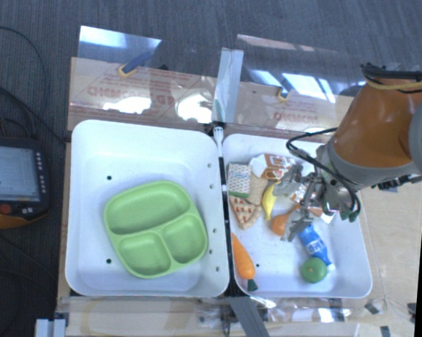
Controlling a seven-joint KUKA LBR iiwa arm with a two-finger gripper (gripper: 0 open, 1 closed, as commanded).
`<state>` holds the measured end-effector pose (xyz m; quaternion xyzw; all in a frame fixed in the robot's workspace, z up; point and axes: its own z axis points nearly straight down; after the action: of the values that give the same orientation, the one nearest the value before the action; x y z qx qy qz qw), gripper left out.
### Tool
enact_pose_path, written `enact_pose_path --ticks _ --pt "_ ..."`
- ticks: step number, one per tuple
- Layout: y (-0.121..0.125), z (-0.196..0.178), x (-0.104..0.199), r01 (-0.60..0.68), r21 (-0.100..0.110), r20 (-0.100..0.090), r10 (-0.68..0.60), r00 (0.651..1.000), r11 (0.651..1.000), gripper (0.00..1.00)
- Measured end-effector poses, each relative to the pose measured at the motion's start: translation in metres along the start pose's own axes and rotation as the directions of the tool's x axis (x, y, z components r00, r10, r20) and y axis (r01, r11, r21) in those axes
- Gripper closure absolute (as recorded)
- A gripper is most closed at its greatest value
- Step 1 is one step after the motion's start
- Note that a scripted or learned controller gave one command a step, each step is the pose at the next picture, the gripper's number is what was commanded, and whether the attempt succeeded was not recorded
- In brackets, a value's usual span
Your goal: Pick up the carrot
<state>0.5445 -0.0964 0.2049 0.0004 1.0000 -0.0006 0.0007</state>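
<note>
The carrot (242,260) lies untouched along the left wall of the right-hand bin (356,276), at its near end, so you have the whole pick left to do. The gripper (301,209) hovers well apart from it, mid-bin, above a banana (268,201) and a blue bottle (312,243). You cannot tell its opening; nothing is visibly gripped.
</note>
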Motion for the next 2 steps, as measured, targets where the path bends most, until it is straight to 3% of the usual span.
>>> enact_pose_path --ticks 1,2 --pt "-0.001 0.114 -0.017 -0.199 -0.002 0.012 0.199 0.980 0.980 0.00" --pt "0.000 0.113 0.000 -0.338 -0.006 0.019 0.339 0.941 0.941 0.00"
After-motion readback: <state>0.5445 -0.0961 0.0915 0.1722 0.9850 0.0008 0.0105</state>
